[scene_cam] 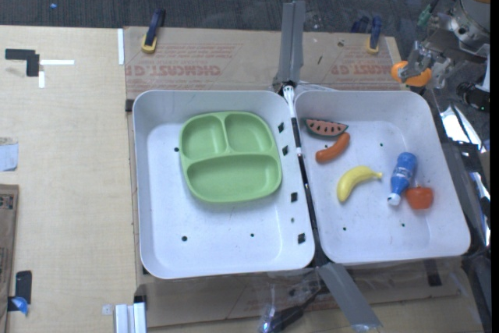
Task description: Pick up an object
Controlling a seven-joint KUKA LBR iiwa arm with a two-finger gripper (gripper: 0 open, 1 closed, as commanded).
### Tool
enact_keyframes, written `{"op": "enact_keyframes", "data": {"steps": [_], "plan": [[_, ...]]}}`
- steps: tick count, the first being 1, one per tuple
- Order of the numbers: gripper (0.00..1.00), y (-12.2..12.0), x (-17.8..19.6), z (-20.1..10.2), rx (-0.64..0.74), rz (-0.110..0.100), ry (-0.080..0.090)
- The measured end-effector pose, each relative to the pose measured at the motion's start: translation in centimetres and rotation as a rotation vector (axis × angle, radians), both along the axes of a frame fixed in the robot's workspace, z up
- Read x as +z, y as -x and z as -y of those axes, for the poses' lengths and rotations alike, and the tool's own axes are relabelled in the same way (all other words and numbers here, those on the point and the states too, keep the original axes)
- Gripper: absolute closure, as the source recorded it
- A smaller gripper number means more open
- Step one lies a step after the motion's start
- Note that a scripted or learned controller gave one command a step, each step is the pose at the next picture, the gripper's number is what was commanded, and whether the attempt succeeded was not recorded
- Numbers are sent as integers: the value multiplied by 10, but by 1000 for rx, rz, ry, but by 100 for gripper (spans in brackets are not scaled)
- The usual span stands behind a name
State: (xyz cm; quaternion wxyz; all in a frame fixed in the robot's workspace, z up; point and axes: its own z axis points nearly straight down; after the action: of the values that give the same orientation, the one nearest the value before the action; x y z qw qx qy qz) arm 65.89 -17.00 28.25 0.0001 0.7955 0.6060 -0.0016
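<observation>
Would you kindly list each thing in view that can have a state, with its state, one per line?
green divided plate: upright, in the left bin, nothing in its compartments
watermelon slice: lying flat in the right bin
sausage: lying beside the slice
banana: lying on its side
blue bottle: tipped over, cap on
red toy: resting against the bottle
gripper: above the right bin's far corner, holding nothing visible

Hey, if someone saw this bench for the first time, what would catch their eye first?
Probably the green divided plate, alone in the left bin. Next, the bright toy food in the right bin: a yellow banana, an orange sausage, a watermelon slice, and a blue bottle touching a red tomato.
</observation>
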Motion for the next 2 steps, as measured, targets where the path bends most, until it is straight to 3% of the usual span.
{"op": "enact_keyframes", "data": {"steps": [1, 2], "plan": [[100, 0, 23, -56, 133, 1, 0], [100, 0, -10, -103, 98, -1, -1]]}}
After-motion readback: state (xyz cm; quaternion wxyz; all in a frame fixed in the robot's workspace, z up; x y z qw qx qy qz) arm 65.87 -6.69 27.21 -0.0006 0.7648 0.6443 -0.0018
